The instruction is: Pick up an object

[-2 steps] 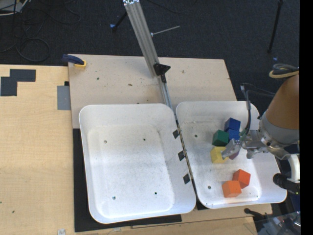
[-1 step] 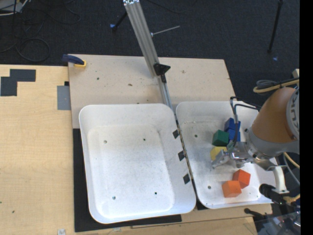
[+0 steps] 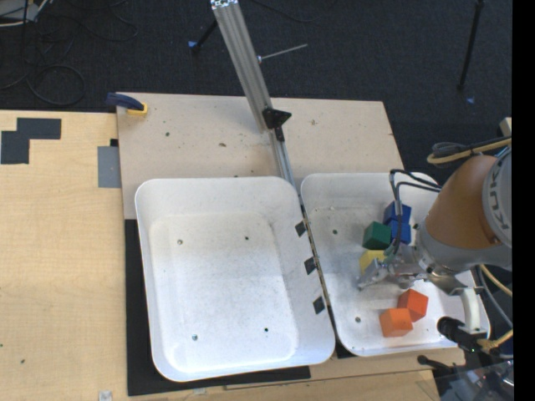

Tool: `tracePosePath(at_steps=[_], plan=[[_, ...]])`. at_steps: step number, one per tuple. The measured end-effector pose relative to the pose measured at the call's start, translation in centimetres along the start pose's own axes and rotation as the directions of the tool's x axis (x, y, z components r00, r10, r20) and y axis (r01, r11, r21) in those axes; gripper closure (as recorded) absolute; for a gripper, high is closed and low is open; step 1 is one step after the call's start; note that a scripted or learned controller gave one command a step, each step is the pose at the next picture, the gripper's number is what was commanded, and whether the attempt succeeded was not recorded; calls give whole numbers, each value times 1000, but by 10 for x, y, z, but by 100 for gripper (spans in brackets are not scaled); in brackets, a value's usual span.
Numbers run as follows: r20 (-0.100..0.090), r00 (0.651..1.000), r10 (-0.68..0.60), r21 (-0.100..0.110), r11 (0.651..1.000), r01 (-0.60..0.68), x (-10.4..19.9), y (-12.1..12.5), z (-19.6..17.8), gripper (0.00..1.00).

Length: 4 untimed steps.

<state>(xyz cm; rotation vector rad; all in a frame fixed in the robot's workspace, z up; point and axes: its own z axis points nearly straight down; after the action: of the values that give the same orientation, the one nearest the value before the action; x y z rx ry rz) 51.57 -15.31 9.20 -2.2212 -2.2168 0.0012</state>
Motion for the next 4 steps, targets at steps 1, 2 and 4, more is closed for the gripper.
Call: tracePosePath(at_steps=[1, 2, 4], plan=[[-2, 1000, 5, 2, 1000, -5, -1, -1, -10, 100], [3, 1000, 5, -5, 1000, -5, -10, -6, -66, 100], [2, 1000, -3, -4, 1000, 3, -16, 2, -141, 100]])
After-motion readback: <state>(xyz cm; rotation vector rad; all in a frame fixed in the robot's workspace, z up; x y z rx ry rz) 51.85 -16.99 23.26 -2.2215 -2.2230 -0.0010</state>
